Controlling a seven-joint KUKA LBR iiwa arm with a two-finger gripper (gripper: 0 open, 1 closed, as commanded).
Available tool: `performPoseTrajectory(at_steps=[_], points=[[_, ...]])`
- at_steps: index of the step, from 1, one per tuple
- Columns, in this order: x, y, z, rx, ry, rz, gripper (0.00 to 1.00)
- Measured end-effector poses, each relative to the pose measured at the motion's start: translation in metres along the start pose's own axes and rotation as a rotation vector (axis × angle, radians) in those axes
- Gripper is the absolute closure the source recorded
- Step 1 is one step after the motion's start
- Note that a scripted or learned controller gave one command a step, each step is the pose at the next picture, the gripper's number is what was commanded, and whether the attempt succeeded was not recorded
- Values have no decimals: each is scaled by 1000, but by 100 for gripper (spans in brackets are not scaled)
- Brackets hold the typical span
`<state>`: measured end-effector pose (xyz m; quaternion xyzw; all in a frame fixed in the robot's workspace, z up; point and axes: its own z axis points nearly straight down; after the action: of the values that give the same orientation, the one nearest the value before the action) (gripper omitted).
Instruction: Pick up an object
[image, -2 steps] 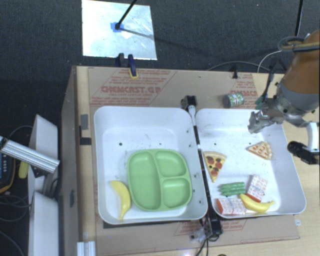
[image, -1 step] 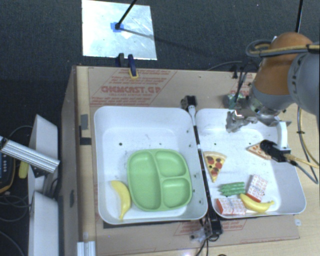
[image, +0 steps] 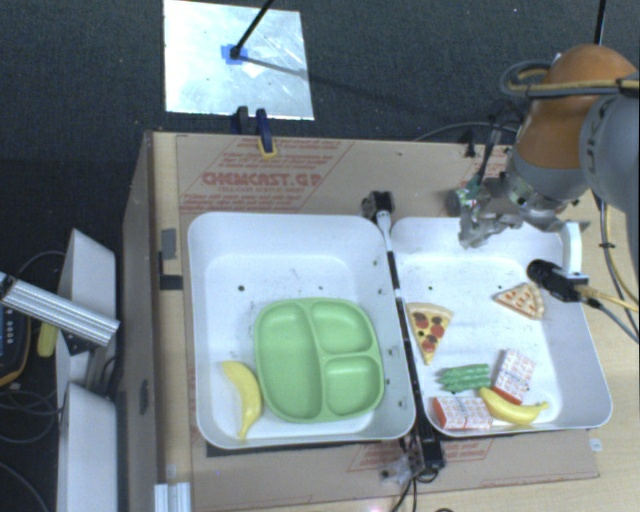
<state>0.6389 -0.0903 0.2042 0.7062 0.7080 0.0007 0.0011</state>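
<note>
Apparently hand (image: 478, 228) hovered over right bin's (image: 590, 375) far edge, nothing grasped.
Grip state unclear; pizza slice (image: 430, 328) lay loose nearby, reachable.

robotics lab bench. grey arm with orange band (image: 575, 110) mounted at right, loose cables (image: 470, 135) trailing along bench edge. two shallow white bins (image: 300, 240) side by side on printed cardboard sheet (image: 265, 175). bins stocked with plastic toy food: pizza slice (image: 430, 328), banana (image: 243, 397), green divided plate (image: 318, 358). dark carpet floor (image: 80, 80), reflective sheet (image: 238, 60) taped down.
</note>
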Motion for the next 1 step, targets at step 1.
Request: performPoseTrajectory(at_steps=[1], points=[[-23, -1, -36, -2, -1, 1, 100]])
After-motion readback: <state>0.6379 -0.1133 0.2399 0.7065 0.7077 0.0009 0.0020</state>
